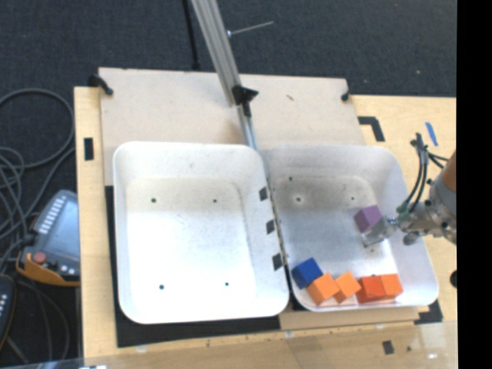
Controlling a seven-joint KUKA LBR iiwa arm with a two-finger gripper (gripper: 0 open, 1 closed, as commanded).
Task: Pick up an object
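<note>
Where the grey arm enters from the right edge of the view, its two-finger gripper (378,233) is seen low over the right-hand shallow white bin (323,171), toward that bin's right wall. A small purple block (368,217) is found at the gripper's tip, touching or overlapping it as seen from above; whether the block is actually pinched cannot be told from this slanted view, and the state of the tool cannot be made out. Green and dark cables (419,179) are looped above the wrist at the bin's right rim.

Along the near edge of the right-hand bin a row of blocks is laid out. A blue cube (307,271) is placed nearest the bin's left wall, close to the near-left corner. Just beside it, two light orange cubes (335,287) are set touching each other, and further toward the near-right corner a darker red-orange block (380,287) is seen against the near wall. The purple block lies apart from this row, nearer the middle of the right side.

The left-hand shallow white bin (192,156) is set against the right one, their walls meeting at a seam marked with small black clips. Both bins are carried on a light wooden bench (215,83). A slanted aluminium rail (215,33) is fixed at the bench's far edge, above the seam. On the dark floor off the bench's left edge, a grey handheld pendant (54,233) and loose black cables (19,148) are seen.
</note>
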